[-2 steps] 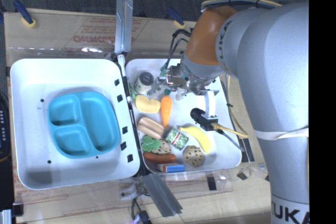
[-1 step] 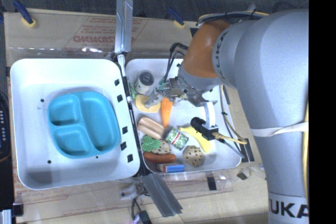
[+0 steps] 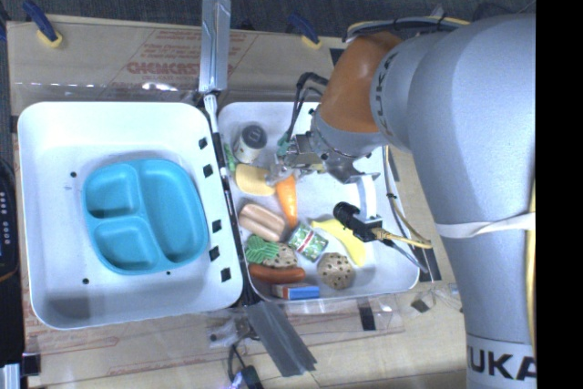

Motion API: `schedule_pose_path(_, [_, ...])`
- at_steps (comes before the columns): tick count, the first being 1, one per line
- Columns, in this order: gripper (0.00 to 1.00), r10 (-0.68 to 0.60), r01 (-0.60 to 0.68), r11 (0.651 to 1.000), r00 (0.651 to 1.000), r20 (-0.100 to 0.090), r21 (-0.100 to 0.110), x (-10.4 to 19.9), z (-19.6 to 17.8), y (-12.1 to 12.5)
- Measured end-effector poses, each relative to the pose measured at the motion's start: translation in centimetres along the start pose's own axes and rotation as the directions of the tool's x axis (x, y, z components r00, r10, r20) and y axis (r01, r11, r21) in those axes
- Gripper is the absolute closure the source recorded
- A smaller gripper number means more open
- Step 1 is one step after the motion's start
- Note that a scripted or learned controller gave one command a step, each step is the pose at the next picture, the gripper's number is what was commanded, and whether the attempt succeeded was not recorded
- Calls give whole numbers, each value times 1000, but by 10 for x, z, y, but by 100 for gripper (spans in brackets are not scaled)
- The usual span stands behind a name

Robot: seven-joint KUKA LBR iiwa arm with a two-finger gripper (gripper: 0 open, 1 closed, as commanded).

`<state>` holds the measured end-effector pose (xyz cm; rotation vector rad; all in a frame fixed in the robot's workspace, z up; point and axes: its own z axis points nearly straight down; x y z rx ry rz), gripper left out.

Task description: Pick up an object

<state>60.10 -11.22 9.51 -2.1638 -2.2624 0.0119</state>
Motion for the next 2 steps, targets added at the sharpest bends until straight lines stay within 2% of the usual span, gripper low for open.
schedule_pose_path(1, [100, 22, -22, 1000, 1000, 1, -4, 17, 8, -21])
schedule_pose_path(2, [100, -20, 20, 1000, 1000, 4, -16, 34, -99, 58])
